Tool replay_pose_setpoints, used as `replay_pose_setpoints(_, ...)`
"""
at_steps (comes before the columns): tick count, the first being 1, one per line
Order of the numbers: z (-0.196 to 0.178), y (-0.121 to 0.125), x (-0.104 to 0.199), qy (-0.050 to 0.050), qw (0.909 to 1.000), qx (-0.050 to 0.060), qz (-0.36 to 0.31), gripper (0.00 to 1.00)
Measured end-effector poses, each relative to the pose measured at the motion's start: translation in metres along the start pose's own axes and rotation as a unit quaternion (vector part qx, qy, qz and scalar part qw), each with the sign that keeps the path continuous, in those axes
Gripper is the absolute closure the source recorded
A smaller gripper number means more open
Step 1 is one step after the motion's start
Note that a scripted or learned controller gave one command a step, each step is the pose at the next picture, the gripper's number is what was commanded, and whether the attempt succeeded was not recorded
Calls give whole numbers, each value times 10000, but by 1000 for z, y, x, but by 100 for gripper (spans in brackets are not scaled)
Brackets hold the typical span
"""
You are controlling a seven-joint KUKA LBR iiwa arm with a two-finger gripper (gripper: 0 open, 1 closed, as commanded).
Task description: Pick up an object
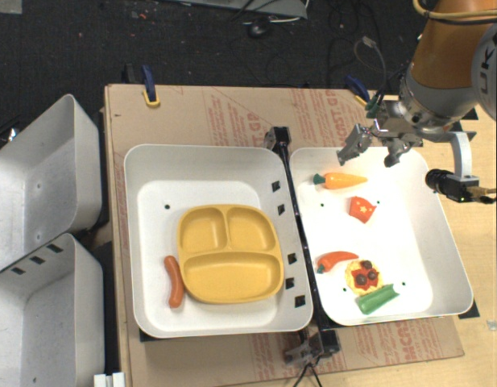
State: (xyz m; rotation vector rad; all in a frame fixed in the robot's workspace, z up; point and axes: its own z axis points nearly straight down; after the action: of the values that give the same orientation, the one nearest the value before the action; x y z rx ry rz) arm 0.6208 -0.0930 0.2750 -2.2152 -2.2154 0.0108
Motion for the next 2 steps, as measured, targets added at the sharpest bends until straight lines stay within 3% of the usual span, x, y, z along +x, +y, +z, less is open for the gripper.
replay_pose_setpoints(1, -6, 2, 0, -7, 10000, -54, -8, 0)
replay_pose_setpoints(2, 41, -6, 2, -5, 10000, -30, 8, 0)
